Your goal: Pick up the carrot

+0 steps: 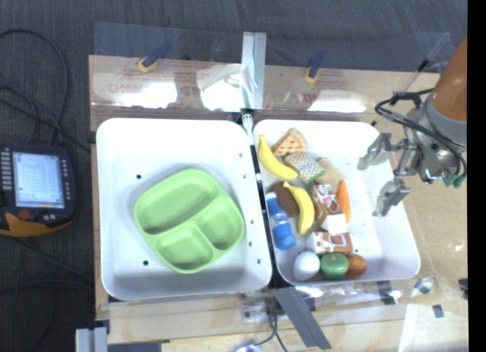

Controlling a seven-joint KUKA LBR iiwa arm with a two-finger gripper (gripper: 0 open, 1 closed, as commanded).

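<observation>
One carrot (344, 199) lies in the right bin (395, 263), its long axis running roughly twelve to six, wedged against the toy-food pile. The jaws (383, 174), spread wide and empty, hover at the carrot's two o'clock, near but apart.

The right bin (395, 256) is crowded along its left half: two bananas (275, 162), a waffle (289, 143), a blue bottle (279, 224), a white egg (307, 265), a green ball (334, 265) and small cartons (332, 242) lie packed against each other. The carrot (344, 198) sits at the pile's right edge, touching a carton on its left, with bare white floor on its right. That right strip of the bin is free; the claw (383, 176) hangs over it, fingers spread. In the left bin (114, 191), a green divided plate (190, 219) takes the middle, leaving bare floor around it.
</observation>
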